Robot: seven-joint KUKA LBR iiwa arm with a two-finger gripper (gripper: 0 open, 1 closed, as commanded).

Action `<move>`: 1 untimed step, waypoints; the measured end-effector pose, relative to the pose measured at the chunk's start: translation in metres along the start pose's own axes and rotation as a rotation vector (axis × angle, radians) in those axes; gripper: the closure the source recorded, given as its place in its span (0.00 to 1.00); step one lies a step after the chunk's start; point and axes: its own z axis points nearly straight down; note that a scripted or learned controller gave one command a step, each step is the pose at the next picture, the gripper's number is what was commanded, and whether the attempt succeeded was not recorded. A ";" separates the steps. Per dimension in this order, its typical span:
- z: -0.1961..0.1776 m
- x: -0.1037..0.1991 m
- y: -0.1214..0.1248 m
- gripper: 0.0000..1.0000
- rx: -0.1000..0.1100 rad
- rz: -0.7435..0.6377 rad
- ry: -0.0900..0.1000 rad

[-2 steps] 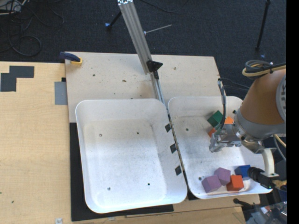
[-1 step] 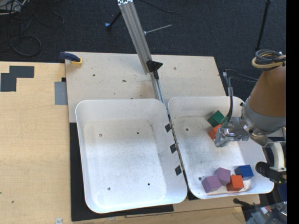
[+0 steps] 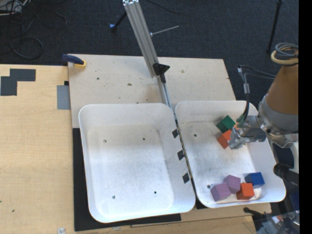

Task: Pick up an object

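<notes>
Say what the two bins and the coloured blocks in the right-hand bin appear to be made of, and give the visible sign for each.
Bins: probably thin moulded plastic, matt white; rounded corners, raised rims, and dark speckles on the floor. Purple blocks, blue block, green block, orange blocks: solid, flat colour with crisp edges and no shine, so painted wood or foam; the view cannot settle which.

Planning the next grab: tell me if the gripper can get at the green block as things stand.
Probably yes. The gripper sits beside the green block in the right bin. Nothing lies on top of the block; an orange block touching it may crowd the jaws.
</notes>
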 end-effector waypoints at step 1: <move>0.009 0.045 -0.003 1.00 0.005 -0.002 0.002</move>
